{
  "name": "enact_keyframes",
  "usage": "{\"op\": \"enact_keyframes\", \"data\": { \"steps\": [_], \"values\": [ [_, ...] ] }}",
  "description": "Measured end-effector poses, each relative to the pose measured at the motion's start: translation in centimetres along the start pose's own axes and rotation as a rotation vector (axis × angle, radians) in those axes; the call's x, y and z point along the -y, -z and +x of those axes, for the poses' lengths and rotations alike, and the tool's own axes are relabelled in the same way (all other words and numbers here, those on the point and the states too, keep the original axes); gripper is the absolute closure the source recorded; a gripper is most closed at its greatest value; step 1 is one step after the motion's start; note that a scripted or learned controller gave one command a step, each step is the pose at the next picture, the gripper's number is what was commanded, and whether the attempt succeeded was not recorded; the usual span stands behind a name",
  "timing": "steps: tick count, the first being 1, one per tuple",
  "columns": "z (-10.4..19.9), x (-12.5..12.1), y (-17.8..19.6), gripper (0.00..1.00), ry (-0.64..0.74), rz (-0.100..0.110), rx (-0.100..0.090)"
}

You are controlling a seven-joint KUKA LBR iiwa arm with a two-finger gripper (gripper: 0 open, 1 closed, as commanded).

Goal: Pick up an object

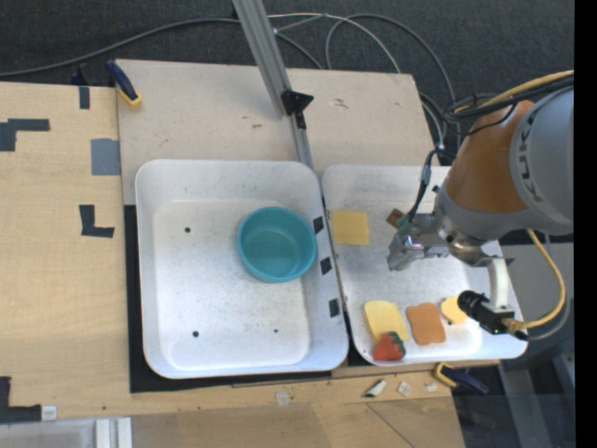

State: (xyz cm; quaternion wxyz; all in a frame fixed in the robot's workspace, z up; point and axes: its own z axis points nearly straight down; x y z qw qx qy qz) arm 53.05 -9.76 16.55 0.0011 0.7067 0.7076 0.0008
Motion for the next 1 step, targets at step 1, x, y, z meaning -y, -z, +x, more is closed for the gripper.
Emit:
{"op": "enact_keyframes", "data": {
  "steps": [1],
  "values": [
    [0.75,0.55,4.90,1.00,0.001,0.000,0.000]
  ]
}}
